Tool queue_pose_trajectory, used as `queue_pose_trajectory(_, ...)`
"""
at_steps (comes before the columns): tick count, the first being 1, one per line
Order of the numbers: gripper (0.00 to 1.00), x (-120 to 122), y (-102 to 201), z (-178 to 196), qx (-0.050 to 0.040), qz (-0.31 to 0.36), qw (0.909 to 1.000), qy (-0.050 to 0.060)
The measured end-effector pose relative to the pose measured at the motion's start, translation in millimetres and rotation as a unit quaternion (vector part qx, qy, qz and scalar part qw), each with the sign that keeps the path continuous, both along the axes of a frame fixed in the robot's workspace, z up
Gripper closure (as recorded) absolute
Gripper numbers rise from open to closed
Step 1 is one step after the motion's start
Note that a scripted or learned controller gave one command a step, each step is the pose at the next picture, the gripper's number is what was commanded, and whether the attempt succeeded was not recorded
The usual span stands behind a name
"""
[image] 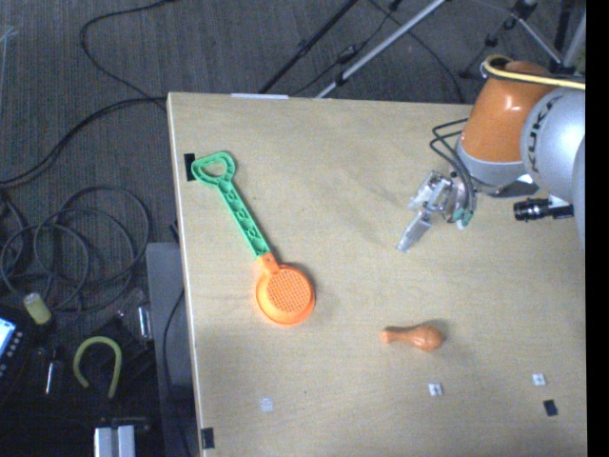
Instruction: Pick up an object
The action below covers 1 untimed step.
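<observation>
A small orange pear-shaped object (415,336) lies on the tan bench top (343,150), well right of a green-handled strainer with an orange head (257,246). Above it, the gripper (411,238) hangs over bare surface, touching nothing; its fingers' spread cannot be told.

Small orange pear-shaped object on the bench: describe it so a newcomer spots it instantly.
On the tan bench top, look toward the near edge, below the gripper. The small orange pear-shaped object lies there alone; unlike the orange strainer with a green handle to its left, it has no handle.
</observation>
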<state>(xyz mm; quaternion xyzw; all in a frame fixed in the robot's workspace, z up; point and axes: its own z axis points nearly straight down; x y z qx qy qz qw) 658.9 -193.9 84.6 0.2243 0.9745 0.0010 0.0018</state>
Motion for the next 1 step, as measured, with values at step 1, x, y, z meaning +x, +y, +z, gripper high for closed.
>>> queue_pose_trajectory(1, 0.00, -9.7, -28.5, 16.4, -0.0020, 0.061, 0.9981, 0.000)
